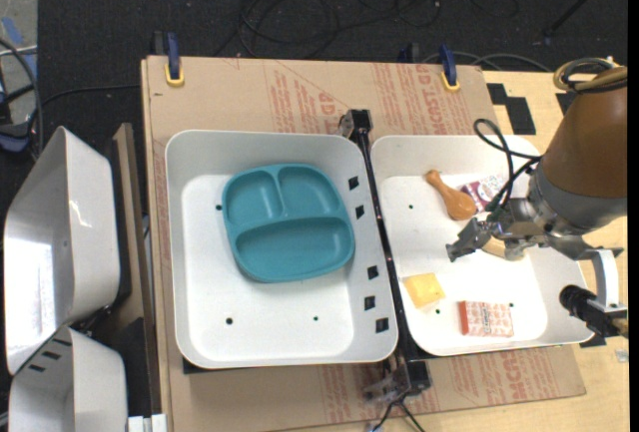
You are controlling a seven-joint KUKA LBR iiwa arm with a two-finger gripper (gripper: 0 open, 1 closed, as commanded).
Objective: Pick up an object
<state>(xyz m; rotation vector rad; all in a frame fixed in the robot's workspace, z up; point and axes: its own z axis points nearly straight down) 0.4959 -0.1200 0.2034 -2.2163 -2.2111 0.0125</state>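
The gripper [467, 244] hangs low in the right white bin [419, 156], its 2 fingers spread apart and holding nothing. The tan wooden spoon-shaped piece [451, 195] lies just above-left of it, long axis running diagonally toward the fingers.

A broad, rounded orange-brown band [597, 136] is seen on the arm, with a grey metal collar [579, 206] fitted directly below it. From the collar, a small dark grey two-finger tool [471, 245] of angular metal parts is carried, with pale grey brackets at its base. A thin black cable [502, 153] is looped from the collar up past the tool. A yellowish cable loop [582, 71] is seen above the band.
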